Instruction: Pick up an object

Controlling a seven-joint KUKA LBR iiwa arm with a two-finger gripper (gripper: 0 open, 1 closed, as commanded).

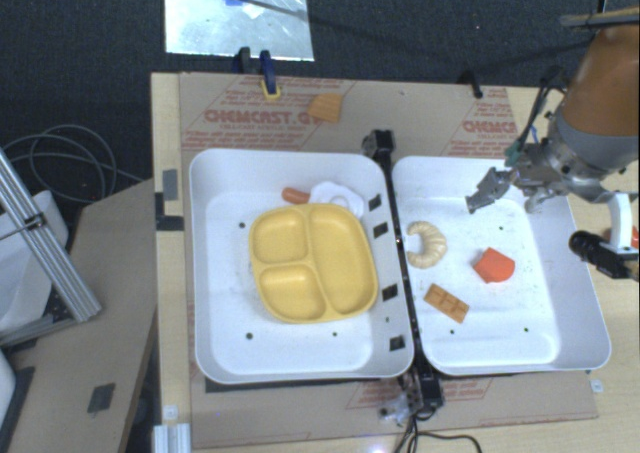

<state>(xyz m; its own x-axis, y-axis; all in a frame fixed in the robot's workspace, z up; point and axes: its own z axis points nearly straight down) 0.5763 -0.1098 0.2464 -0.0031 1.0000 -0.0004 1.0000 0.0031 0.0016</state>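
The arm point(600, 101) is grey, with a rounded orange band above the wrist. Thin dark cables run beside it. Its gripper point(505, 188) is grey metal with angular fingers.

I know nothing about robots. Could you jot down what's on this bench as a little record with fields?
left bin: yellow divided tray, with a white item and a small orange piece behind it
right bin: croissant, orange block, brown wafer
gripper: above the right bin's far side, holding nothing
arm: grey, reaching in from the right
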